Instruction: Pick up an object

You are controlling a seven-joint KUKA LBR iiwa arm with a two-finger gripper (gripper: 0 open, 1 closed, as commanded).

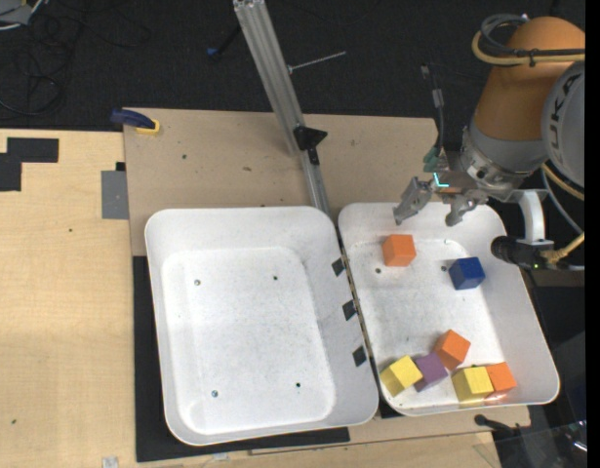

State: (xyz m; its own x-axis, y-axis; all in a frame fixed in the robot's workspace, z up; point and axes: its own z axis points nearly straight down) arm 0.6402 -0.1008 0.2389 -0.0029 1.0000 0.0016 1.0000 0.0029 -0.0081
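Note:
My gripper (pixel 437 206) hangs over the far edge of the right bin (pixel 519 310), its two fingers spread apart with nothing between them. An orange cube (pixel 399 250) lies just below and left of it. A blue cube (pixel 466 273) sits to the lower right of the gripper. At the bin's near end lie an orange cube (pixel 454 345), a purple cube (pixel 431 369), a yellow cube (pixel 402 373), another yellow cube (pixel 472 383) and an orange cube (pixel 500 377), packed close together.
The left bin (pixel 246 320) stands beside the right one, joined by black clips (pixel 346 308). A slanted metal rail (pixel 280 91) rises behind the bins. A blue and yellow clamp (pixel 136 120) sits at the bench's far left corner.

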